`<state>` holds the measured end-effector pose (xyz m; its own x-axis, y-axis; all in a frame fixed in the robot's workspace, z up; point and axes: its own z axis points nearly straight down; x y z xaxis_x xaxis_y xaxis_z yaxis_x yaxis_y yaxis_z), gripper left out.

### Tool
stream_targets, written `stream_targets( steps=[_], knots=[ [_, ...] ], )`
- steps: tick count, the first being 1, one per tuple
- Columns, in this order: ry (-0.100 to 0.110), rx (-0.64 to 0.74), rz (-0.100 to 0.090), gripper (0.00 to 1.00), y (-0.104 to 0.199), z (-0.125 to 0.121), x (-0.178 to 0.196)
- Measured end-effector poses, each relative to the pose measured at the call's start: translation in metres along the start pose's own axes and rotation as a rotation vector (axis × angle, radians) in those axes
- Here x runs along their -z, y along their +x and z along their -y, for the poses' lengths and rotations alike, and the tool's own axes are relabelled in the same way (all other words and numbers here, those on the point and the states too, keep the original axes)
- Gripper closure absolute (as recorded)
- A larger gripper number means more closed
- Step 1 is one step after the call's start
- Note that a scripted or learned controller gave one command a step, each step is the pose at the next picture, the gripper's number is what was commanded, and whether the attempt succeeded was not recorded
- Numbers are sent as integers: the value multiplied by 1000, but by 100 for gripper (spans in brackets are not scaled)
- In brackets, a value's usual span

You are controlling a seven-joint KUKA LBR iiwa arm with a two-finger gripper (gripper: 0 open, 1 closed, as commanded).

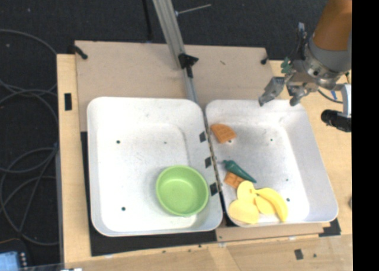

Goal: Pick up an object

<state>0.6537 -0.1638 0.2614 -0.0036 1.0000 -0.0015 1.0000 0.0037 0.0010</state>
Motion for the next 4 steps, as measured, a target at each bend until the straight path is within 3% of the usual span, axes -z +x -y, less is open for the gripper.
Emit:
stream_targets(
  steps=[1,4],
  knots=[
    [1,0,1,0,0,0,0],
    [6,2,0,0,7,-8,-155]
  ],
)
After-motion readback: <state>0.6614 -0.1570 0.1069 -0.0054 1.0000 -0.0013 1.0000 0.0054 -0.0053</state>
